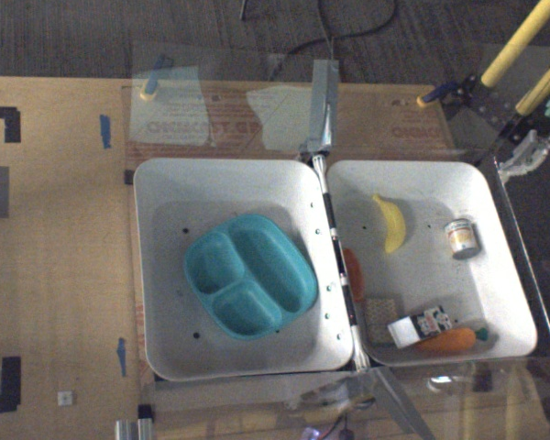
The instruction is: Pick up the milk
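Single fixed camera sat above the bench, looking down at a slight slant. Both shallow white plastic bins (156,273) sat near frame centre, side by side. Tan cardboard-coloured bench top (55,273) filled the left; dark grey carpeted floor (119,16) ran along the top edge. Moderate distance.

bins 2 (156,191) | tray 1 (250,275) | banana 1 (391,223) | can 1 (460,237) | carrot 1 (451,340) | milk 1 (420,325)
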Robot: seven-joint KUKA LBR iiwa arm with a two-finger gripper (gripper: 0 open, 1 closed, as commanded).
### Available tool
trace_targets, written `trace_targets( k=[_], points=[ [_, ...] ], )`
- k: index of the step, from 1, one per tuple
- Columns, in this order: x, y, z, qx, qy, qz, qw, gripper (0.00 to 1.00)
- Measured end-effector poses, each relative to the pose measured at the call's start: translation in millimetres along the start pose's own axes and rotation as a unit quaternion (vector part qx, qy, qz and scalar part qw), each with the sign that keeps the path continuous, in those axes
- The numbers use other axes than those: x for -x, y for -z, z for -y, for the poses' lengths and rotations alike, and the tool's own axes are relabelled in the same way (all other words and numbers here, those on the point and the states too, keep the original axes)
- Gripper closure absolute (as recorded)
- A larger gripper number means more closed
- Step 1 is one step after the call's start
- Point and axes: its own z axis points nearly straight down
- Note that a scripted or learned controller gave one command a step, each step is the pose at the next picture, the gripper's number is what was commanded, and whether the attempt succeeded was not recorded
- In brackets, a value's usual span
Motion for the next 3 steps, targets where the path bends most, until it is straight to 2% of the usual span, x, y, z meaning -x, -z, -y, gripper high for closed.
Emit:
trace_targets(
  k=[1,2,3],
  points=[
    [-12,-132,18,-0.002,-0.010,-0.001,0.9999,0.00],
    [-25,-242,-4,0.000,-0.045,0.000,0.9990,0.00],
    [-25,-232,-5,0.000,-0.045,0.000,0.9990,1.00]
  ],
)
